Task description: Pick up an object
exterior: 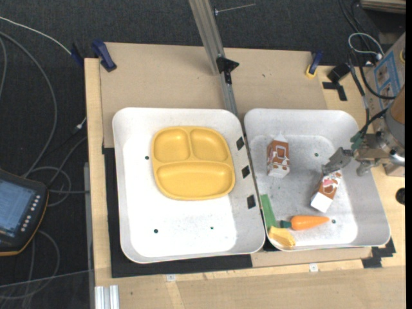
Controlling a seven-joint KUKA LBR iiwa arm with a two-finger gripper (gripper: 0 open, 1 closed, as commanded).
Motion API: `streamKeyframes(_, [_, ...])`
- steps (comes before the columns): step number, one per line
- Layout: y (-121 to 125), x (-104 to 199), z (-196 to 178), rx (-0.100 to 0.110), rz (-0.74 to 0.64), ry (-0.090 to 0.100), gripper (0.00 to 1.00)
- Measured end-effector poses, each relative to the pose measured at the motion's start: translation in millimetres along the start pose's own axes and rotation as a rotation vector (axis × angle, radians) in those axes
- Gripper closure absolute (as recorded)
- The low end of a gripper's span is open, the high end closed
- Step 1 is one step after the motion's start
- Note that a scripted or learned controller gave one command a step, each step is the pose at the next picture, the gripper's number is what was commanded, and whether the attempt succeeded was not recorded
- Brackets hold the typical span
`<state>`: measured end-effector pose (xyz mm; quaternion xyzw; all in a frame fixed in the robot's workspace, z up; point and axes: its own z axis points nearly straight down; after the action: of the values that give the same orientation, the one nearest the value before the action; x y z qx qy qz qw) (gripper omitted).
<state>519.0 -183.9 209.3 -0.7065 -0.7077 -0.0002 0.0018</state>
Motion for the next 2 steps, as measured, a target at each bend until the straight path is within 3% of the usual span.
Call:
streamKeyframes(1, [0.0, -0.1, 0.0, -0.001, 0.001, 0.000, 0.00])
streamKeyframes(2, [3.8, -3.6, 44.0, 0.004, 0.002, 0.000, 0.00])
